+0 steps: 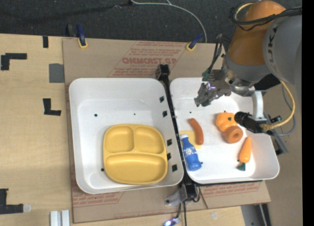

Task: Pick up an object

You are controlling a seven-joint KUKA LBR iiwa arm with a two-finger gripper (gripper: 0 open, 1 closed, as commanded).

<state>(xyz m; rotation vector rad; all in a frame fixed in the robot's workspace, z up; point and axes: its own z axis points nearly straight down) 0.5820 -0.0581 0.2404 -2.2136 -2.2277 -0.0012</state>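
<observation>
Tool over the right bin's far-left corner

The tool [206,95] hung above the right bin [265,173], and I couldn't tell its grip state. Below it lay a sausage [196,130] near the bin's left edge, a blue bottle [190,153], an orange pepper [229,127] and a carrot [245,151]. A yellow divided plate [135,153] sat in the left bin [81,137].
</observation>
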